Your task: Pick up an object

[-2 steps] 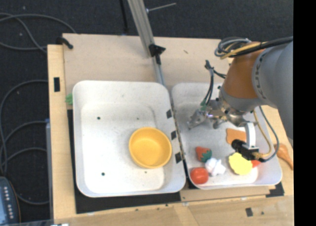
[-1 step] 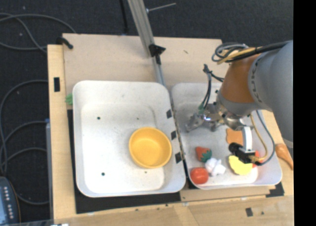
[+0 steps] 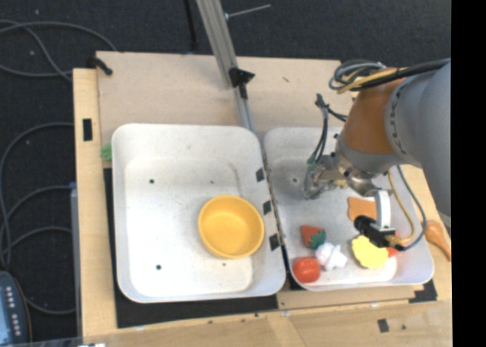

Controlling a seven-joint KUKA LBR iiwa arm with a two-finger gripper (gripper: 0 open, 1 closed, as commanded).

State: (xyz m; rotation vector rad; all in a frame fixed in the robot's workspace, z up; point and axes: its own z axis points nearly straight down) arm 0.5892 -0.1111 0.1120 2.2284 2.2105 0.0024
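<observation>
The arm's gripper [image 3: 315,183] hangs over bare floor at about ten o'clock in the right bin [image 3: 285,152], and whether it is open or shut I cannot tell, so this looks like the approach step with nothing held. The candidate objects cluster at five to six o'clock: a red strawberry piece [image 3: 311,235], a red ball [image 3: 307,269], a white lump [image 3: 329,255] and a yellow toy [image 3: 370,253]. The next move calls for travel toward six o'clock and a descent clear of the bin wall; the left bin [image 3: 144,156] with its yellow bowl [image 3: 230,225] offers wider open room

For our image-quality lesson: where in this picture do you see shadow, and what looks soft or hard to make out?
Camera view: even light, no glare; a soft shadow under the yellow bowl on the left bin; the small items by the red ball look blurry; the hand is dim and indistinct.
</observation>
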